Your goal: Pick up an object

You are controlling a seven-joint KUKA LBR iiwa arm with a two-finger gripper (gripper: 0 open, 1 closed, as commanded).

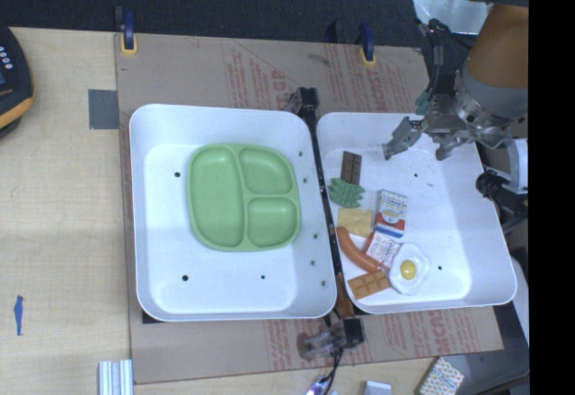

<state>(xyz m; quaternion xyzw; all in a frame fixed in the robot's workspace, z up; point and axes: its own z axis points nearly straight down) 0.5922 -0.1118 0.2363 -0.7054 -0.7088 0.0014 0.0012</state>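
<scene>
Nothing had been picked up at this moment, so the task looked barely begun. The tool [420, 140] hung over the upper part of the right bin [467, 232] with its two fingers spread apart and nothing between them, poised above bare white floor rather than over any item. The candidates lay clustered along that bin's left side: a brown chocolate bar [351, 168] at the top, a green leafy piece [346, 193] just below it, a yellow cheese slice [356, 222], a small carton [391, 209], a sausage [356, 249], a fried egg [409, 270] and an orange cracker [367, 284] near the bottom, several of them touching or overlapping. The left bin [153, 232] held a green divided plate [243, 197], well apart from the tool. What remained, as I judged it, was everything: choosing a piece, descending, closing and lifting. The arm's upper links were cut off at the right edge, the printing on the carton was too small to read, and where the piled items ended under one another was hard to make out.
</scene>
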